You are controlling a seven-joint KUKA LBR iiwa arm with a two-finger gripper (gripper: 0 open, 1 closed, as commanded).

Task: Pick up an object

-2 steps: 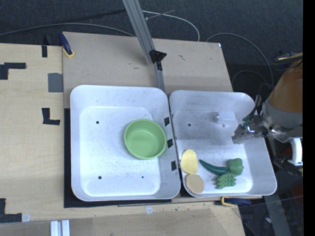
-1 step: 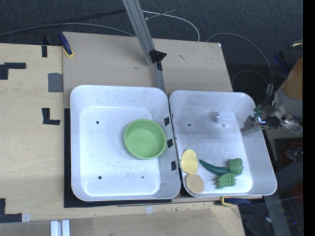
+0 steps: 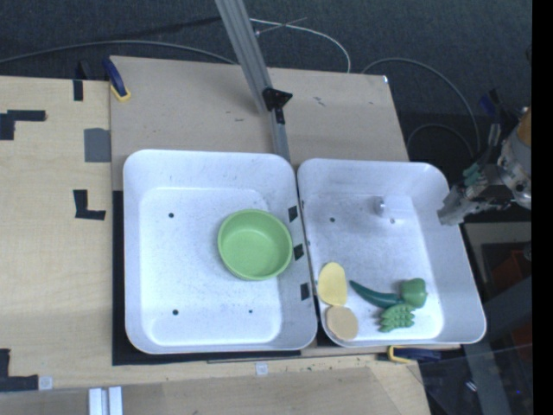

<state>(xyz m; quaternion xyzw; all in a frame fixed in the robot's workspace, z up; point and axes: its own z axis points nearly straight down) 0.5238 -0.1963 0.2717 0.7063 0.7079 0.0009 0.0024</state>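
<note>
In the left bin (image 3: 155, 232) a light green bowl (image 3: 254, 245) sits upright near its right wall. The right bin (image 3: 363, 180) holds a yellow oval piece (image 3: 333, 284), a tan round piece (image 3: 342, 322), a dark green curved toy with a round green head (image 3: 390, 294) and a bumpy light green toy (image 3: 397, 318), all bunched at its front. My gripper (image 3: 467, 199) hangs at the right bin's far right rim, well away from these objects, and nothing shows in it.
A grey pole (image 3: 246, 46) slants down from the top to the gap between the bins. White cables (image 3: 346, 54) loop on the dark floor behind the bench. A small grey fitting (image 3: 378, 204) sits in the right bin's floor.
</note>
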